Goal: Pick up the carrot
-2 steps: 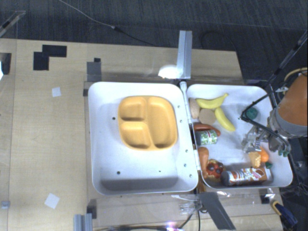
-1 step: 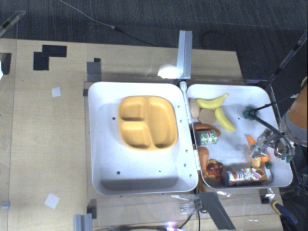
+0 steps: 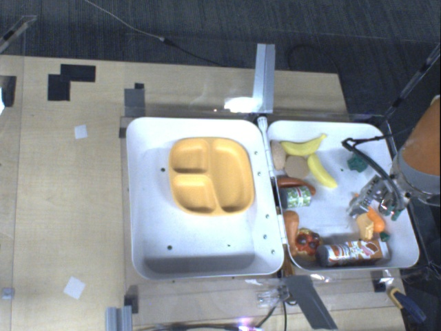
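Gripper (image 3: 375, 209) is sitting low in the right white plastic bin (image 3: 406, 254), near its right wall, with the grey arm and its orange band (image 3: 422, 143) coming in from the right edge. Honestly can't tell how it's set, the metal end is a small blurry tangle, and there's a bit of orange (image 3: 376, 221) right below it with a pale block (image 3: 364, 229) just beside that, but whether anything is actually gripped I can't say. A black cable (image 3: 365, 150) loops from the arm across the upper right part of that bin, close to a small teal piece (image 3: 356, 162). The long orange carrot (image 3: 291, 225) is well apart from the gripper, lying along the bin's left wall, just below a green-labelled can (image 3: 298, 196) and touching a red-and-dark lumpy item (image 3: 306, 241). Along the bottom wall lies a brown bottle on its side with an orange-and-white label (image 3: 351, 252). Up top are two yellow bananas (image 3: 313, 156) and a round tan-brown thing (image 3: 296, 166), with a reddish sausage-like piece (image 3: 295, 182) under it. The left white bin (image 3: 148, 185) holds a yellow plastic divided plate with three compartments (image 3: 209, 174). Both bins sit on a light wooden bench (image 3: 62, 205) with black markers (image 3: 69, 80) near its top left corner, and dark grey carpet (image 3: 172, 12) beyond, crossed by a thin cable.
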Tool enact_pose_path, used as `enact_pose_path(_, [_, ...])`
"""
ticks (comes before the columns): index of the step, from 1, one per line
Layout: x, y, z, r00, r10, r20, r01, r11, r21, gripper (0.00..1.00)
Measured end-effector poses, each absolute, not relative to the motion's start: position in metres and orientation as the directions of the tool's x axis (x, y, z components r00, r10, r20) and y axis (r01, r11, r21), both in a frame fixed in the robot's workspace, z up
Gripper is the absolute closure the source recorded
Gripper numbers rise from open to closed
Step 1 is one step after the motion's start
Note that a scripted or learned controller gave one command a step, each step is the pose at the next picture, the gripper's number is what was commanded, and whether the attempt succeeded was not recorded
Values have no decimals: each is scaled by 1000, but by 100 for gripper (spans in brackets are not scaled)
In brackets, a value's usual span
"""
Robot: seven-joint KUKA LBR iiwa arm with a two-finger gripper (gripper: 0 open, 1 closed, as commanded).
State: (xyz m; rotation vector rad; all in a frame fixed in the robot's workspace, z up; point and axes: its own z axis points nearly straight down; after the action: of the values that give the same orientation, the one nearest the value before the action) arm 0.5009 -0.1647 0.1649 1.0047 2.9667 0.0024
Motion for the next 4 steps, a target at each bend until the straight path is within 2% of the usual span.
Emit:
enact_pose_path(1, [501,-150,178,-706,708,-7,708,706,5,100])
enact_pose_path(2, [489,-64,219,-583,812,-4,812,583,7,100])
enact_pose_path(3, [510,-108,145,-741,672,-3,672,741,2,100])
enact_pose_path(4, [511,-108,146,-742,671,-4,671,742,3,0])
